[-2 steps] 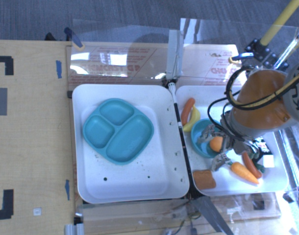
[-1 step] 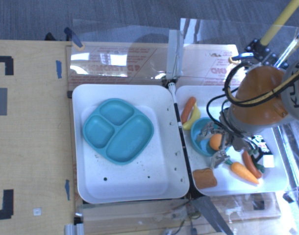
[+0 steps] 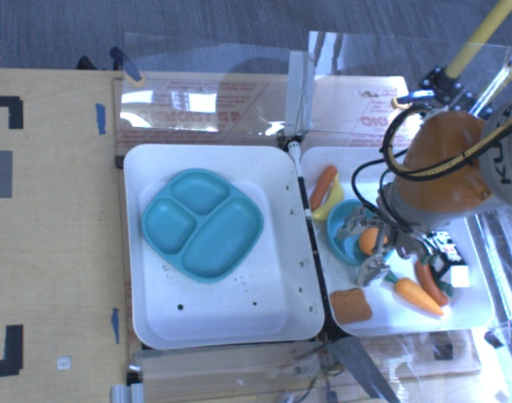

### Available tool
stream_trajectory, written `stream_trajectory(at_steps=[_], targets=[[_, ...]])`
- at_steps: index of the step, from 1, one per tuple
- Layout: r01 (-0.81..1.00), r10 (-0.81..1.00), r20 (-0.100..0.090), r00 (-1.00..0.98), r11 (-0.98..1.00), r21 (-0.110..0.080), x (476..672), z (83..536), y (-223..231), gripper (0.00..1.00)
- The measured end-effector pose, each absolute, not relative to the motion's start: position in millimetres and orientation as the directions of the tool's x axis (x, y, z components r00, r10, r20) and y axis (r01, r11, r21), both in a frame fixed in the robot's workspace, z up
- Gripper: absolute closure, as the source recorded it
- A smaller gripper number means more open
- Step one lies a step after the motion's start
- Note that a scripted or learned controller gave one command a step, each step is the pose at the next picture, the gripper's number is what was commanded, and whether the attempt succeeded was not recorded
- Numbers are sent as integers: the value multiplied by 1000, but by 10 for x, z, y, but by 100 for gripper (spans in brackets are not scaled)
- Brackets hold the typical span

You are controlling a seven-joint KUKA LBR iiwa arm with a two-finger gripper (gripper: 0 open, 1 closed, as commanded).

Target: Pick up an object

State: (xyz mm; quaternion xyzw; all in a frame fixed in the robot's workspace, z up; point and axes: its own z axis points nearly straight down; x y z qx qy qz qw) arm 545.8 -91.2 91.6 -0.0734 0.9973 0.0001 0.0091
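Note:
The right bin (image 3: 477,307) holds several small items. A small blue bowl (image 3: 341,228) sits near its left wall, with a round orange piece (image 3: 368,241) at the bowl's right side. My gripper (image 3: 375,255) hangs low over the bowl's right edge, right beside the orange piece; the orange wrist above hides part of it. An orange carrot (image 3: 417,296) and a redder one (image 3: 430,280) lie just right of the gripper. A brown bread-like piece (image 3: 351,306) lies near the front wall.
Another carrot (image 3: 324,185) and a yellow piece (image 3: 321,212) lie at the right bin's back left. A black and white item (image 3: 448,260) sits under the arm. The left bin (image 3: 139,254) holds a blue divided plate (image 3: 203,223). Cables loop around the wrist.

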Motion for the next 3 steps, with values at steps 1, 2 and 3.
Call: stream_trajectory(at_steps=[1,2,3], targets=[[-88,-88,-21,-996,996,0,5429,920,-896,0],[4,4,-19,-1000,1000,2,5410,919,-931,0],[90,90,-19,-996,996,3,5380,919,-980,0]])
